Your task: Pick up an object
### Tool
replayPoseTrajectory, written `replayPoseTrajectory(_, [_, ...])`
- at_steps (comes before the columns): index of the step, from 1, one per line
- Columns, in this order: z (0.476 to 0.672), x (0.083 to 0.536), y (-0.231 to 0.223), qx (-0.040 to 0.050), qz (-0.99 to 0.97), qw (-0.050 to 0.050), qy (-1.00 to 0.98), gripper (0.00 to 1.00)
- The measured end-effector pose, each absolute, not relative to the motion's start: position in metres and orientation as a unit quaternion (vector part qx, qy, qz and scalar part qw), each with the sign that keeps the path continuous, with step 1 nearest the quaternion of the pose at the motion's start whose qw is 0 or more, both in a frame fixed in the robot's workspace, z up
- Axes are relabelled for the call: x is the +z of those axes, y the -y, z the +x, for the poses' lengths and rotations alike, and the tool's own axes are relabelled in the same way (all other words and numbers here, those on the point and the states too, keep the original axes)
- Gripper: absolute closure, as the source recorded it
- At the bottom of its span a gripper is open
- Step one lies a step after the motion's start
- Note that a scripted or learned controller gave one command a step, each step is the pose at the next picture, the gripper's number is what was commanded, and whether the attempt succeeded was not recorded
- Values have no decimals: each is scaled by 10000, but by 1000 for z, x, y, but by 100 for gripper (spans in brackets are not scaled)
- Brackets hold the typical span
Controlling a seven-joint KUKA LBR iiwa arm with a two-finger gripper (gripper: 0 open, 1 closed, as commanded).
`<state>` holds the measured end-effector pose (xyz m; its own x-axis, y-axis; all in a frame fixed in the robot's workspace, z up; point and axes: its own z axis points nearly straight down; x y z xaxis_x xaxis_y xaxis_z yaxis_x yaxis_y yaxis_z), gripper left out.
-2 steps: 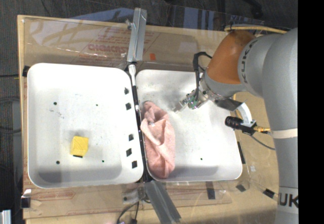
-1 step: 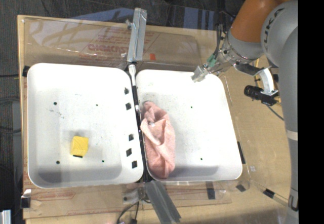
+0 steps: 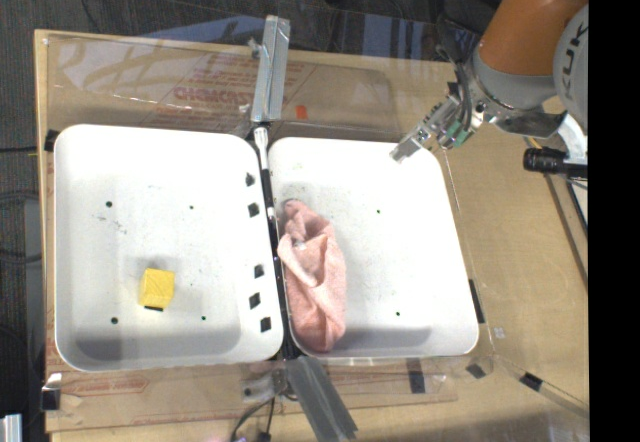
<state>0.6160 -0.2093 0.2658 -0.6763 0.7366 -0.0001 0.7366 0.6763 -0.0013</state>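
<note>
Cloth [image 3: 313, 275], pink and crumpled, lies against the left wall of the right bin [image 3: 440, 230]; the hand [image 3: 408, 147] hangs over that bin's far rim, and whether it is apart or together I cannot tell. A good pick likely means descending on the cloth's highest fold, clear of the wall; the yellow block [image 3: 157, 288] in the left bin [image 3: 90, 190] looks the harder reach.

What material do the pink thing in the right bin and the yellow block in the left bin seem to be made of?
The pink thing looks like soft cloth with a matte finish: it lies crumpled in folds against the bin's left wall. The yellow block looks like sponge or foam, matte with a slightly rough face, though painted wood cannot be excluded. Both bins look like smooth white plastic.
</note>
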Motion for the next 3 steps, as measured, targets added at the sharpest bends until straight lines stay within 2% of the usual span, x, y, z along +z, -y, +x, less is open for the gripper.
replayPoseTrajectory(1, [645,285,210,7,-5627,-2,8266,100])
replayPoseTrajectory(2, [605,259,203,5,-3139,26,9494,100])
replayPoseTrajectory(3, [583,285,210,1,-1462,11,9892,100])
